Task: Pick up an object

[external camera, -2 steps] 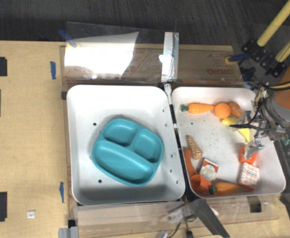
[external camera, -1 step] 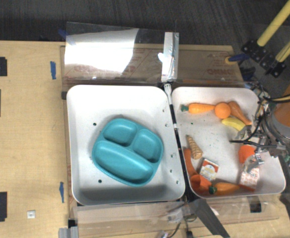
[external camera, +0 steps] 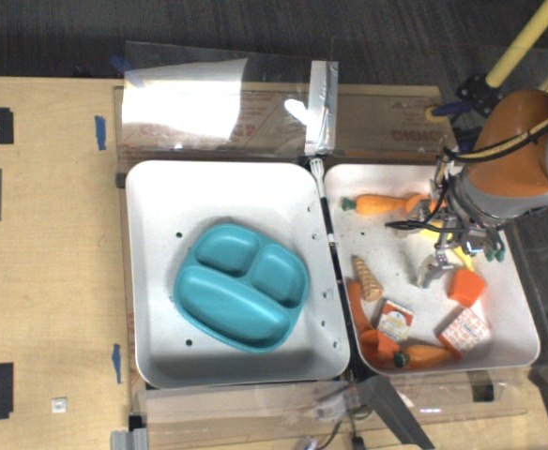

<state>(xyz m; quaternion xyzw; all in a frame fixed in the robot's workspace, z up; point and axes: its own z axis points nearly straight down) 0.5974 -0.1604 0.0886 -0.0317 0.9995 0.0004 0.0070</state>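
A: Eyes on the claw (external camera: 435, 272) at the right of the frame: it hangs low inside the right bin (external camera: 523, 293), metal fingers pointing down toward the bin floor.

B: Spread or pinched?

A: Cannot tell from this angle; the tips are small and tangled in cables. Nothing shows between them.

B: What's closest to it?

A: An orange block (external camera: 467, 286) just to its right, nearly touching. Something yellow (external camera: 450, 244) peeks out right above it, under the wrist. A whole carrot (external camera: 387, 204) lies above, along the bin's upper edge.

B: And further out?

A: Below the block, a white and red carton (external camera: 464, 328). To the lower left, a small printed box (external camera: 394, 322), a cone-shaped piece (external camera: 368, 278), and another carrot (external camera: 424, 354) along the bottom rim.

B: Left side?

A: The left bin (external camera: 152, 204) holds a teal divided plate (external camera: 242, 285), centre frame, well apart from the arm (external camera: 518, 153).
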